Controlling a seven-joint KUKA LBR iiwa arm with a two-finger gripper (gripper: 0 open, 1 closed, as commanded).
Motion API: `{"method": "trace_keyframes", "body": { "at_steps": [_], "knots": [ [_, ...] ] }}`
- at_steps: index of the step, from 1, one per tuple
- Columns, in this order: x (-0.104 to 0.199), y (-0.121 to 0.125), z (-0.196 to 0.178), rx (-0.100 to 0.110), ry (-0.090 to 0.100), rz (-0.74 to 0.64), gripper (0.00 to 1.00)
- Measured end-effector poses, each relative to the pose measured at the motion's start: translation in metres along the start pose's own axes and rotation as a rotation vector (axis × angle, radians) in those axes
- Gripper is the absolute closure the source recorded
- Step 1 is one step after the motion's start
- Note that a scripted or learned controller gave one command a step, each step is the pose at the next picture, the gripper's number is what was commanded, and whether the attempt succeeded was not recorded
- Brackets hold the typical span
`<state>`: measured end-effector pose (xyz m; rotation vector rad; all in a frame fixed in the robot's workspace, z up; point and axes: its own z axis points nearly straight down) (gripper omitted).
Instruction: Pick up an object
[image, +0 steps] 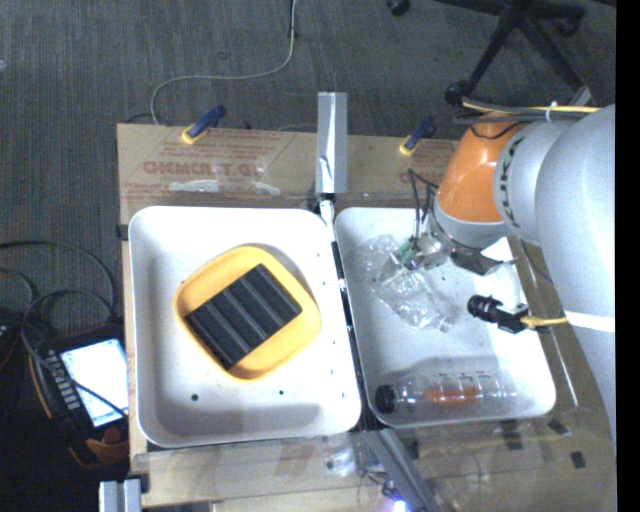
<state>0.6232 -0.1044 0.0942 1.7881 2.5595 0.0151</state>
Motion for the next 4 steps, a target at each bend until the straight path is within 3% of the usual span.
{"method": "trace_keyframes", "body": {
  "at_steps": [1, 2, 3, 4],
  "knots": [
    [0.000, 0.000, 0.000, 0.000, 0.000, 0.000, 0.00],
    [0.000, 0.000, -0.010, 0.000, -0.001, 0.000, 1.00],
    [0.021, 0.038, -0.090, 0.017, 0.008, -0.257, 1.00],
    [0.021, 0.038, -0.090, 0.017, 0.008, -0.257, 0.00]
  ]
}}
